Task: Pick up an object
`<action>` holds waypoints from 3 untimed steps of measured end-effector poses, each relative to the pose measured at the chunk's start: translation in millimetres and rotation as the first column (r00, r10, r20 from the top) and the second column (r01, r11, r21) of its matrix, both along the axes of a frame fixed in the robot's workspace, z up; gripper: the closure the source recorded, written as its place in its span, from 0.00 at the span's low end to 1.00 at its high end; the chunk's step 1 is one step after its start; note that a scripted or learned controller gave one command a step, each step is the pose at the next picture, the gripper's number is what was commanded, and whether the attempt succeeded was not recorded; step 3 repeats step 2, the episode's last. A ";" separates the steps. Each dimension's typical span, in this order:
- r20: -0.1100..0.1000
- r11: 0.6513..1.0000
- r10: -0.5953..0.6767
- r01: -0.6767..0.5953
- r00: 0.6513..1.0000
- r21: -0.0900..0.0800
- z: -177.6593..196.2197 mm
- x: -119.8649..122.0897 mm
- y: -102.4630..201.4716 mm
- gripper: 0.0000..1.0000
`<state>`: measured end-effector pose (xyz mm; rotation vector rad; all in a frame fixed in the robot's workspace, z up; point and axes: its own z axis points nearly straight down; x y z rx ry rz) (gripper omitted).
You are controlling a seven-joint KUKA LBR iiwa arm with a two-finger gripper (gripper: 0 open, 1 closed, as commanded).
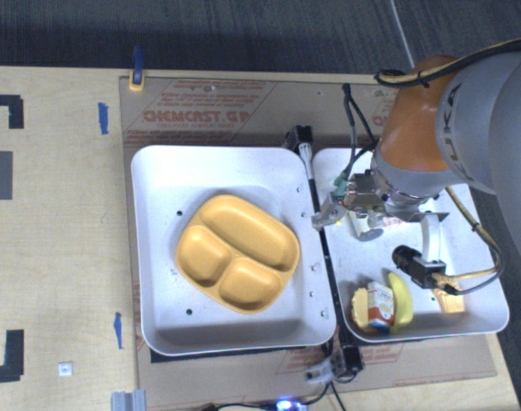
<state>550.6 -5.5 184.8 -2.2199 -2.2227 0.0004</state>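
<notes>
1. Two bins sit side by side on the bench (55, 255): the left bin (158, 315) and the right bin (488, 311).
2. A divided tray (236, 251) lies upside down in the middle of the left bin.
3. A banana (401, 298) and a small packet (374, 305) lie touching in the right bin's near left corner.
4. The arm (449, 118) reaches over the right bin's far part, behind the banana.

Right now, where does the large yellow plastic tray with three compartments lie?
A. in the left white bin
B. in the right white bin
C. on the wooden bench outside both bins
A: the large yellow plastic tray lies inside the left white bin, apart from the small items in the right white bin.
</notes>
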 end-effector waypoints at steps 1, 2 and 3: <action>0.002 1.000 -0.001 0.001 1.000 -0.002 0.2 19.7 -62.0 0.00; 0.000 1.000 -0.001 0.001 1.000 0.000 -79.5 -19.2 -92.1 0.00; 0.000 1.000 -0.001 0.001 1.000 0.000 -79.5 -19.2 -92.1 0.00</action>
